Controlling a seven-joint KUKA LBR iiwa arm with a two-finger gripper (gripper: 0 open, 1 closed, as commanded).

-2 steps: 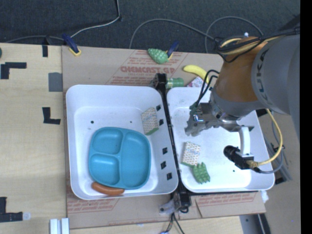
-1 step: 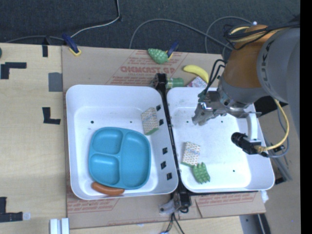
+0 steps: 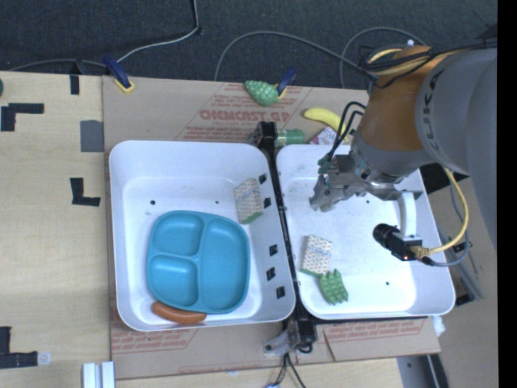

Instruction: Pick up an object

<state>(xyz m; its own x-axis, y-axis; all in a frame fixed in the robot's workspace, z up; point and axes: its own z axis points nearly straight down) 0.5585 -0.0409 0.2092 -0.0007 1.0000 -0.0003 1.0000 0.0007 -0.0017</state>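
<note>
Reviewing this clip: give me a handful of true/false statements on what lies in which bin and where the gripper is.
1. The blue divided plate lies in the left bin. True.
2. The orange sausage lies in the right bin. False: it lies in the left bin, by the plate's near edge.
3. The gripper is over the right bin. True.
4. The green toy sits on the plate. False: it lies in the right bin, beside a patterned packet.

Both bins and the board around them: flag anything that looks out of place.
A yellow banana and a green toy lie on the cardboard behind the bins, outside both. In the left bin, a patterned packet leans tilted against the divider wall instead of lying flat.
</note>
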